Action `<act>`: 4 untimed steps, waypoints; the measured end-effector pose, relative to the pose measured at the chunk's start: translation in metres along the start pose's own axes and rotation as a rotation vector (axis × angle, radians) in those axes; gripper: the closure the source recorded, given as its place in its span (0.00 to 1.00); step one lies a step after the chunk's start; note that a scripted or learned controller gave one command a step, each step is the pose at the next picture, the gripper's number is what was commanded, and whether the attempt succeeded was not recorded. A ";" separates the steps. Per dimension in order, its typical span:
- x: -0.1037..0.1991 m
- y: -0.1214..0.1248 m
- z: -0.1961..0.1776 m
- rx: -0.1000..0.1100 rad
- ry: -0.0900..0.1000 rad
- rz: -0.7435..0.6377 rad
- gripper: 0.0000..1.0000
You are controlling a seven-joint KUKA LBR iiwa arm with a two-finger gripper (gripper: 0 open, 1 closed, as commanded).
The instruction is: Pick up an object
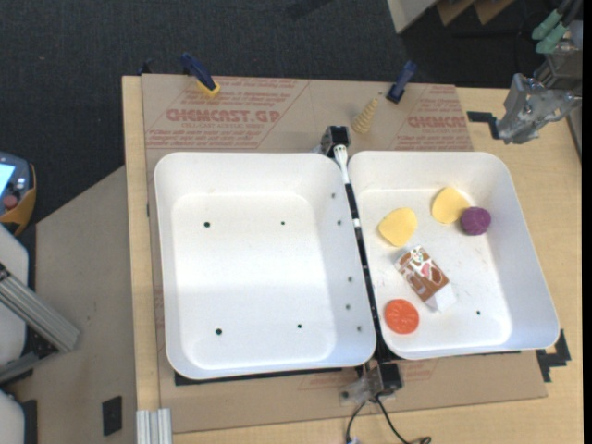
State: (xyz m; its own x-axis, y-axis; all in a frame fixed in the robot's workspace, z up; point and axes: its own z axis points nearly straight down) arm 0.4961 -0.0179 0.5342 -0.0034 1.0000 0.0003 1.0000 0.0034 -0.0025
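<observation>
The right bin [518,248] holds several small objects. Two yellow pieces lie near its middle, one [398,227] to the left and one [450,204] further back. A purple ball [474,220] rests against the rear yellow piece. Lower down, a brown and white packet [424,277] lies tilted. An orange-red disc [401,316] sits near the bin's front left corner. My gripper [523,118] hangs at the upper right, beyond the right bin's back right corner and well away from every object. Nothing is visible in it.
The left bin [185,202] sits beside the right one, and their rims meet along a dark centre seam [356,239]. Two blue clamps [199,72] [401,81] grip the cardboard base at the back. A cable connector [375,382] sticks out at the front.
</observation>
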 end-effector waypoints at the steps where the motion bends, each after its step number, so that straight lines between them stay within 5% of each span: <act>1: 0.028 0.011 -0.001 -0.005 -0.001 0.000 1.00; 4: 0.103 0.048 -0.001 -0.006 0.000 0.000 1.00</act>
State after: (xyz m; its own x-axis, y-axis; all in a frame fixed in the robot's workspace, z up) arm 0.5433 0.0855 0.5349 -0.0030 1.0000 0.0006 1.0000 0.0030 0.0036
